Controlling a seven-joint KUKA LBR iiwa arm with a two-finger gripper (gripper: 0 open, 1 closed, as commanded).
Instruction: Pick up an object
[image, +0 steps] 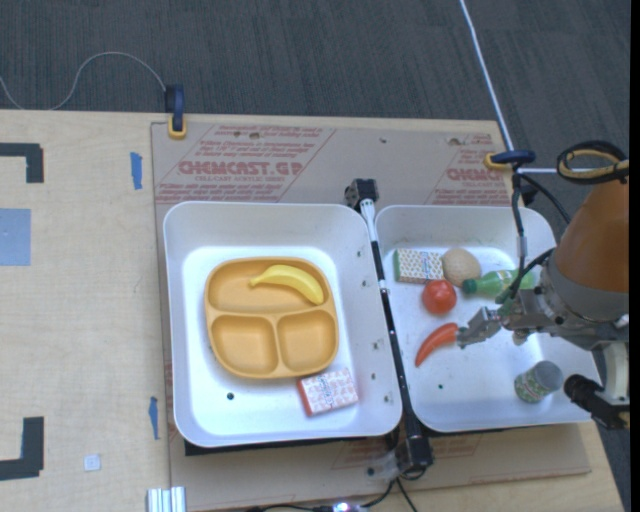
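Observation:
My gripper (476, 331) hangs over the right bin (470, 400), pointing left, just to the right of a red chili pepper (434, 343). Nothing shows in its grasp. Close above it lie a red tomato (438, 296) and a green bottle (490, 283), which the arm partly hides. A beige potato-shaped item (461, 265) and a green-and-white box (418, 265) lie along the bin's far side. A grey-green can (537, 382) rests near the bin's front right, under the arm.
The left bin (190, 300) holds a yellow divided plate (270, 330) with a banana (290, 281) in its far compartment, and a small red-and-white box (328, 391) at the front. A ridge with clamps (380, 290) separates the bins. The grey and orange arm (598, 250) covers the right edge.

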